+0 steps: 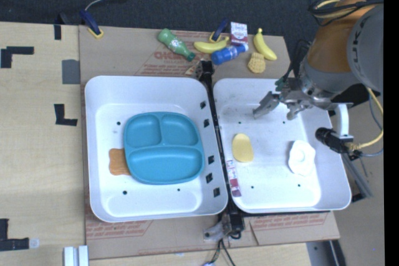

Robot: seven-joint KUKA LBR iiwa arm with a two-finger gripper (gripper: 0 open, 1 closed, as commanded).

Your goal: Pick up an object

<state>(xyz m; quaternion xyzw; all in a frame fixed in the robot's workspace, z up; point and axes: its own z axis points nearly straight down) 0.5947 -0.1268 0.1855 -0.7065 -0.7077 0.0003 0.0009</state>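
My claw [275, 106] hangs over the far part of the right bin [324, 199], its two fingers spread apart with nothing between them. Two things lie in this bin, both nearer the front than my claw: a yellow oval piece [242, 148] toward the left wall, and a white lumpy object [301, 157] toward the right. Neither touches my fingers. The left bin [103, 134] holds a blue divided plate [164, 147] with an orange piece [117, 162] tucked at its left edge. Beyond the bins, on cardboard, lie two bananas [211, 45], a green bottle [175, 43] and other small toys.
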